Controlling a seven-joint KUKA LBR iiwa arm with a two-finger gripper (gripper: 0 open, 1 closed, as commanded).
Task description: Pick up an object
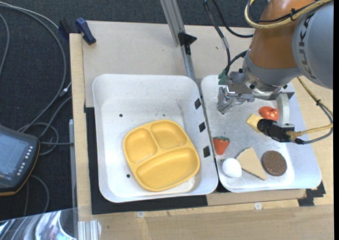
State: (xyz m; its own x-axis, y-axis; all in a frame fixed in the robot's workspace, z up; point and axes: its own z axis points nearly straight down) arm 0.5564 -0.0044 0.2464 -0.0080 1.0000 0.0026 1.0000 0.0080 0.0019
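Camera view shows the hand (pixel 226 101) hanging low in the right bin (pixel 304 172), upper part of the frame. I cannot tell its state. Small foods like the strawberry (pixel 221 144) and egg (pixel 231 168) lie near, probably as targets.

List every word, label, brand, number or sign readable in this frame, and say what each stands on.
"KU": large dark letters on the grey robot arm casing, cut off by the frame's right edge; likely the start of the brand name.
Dark handheld control pendant with orange trim: its screen and keys are too small and blurred to read.
Small black square markers on the left white plastic bin's rim: no legible text.
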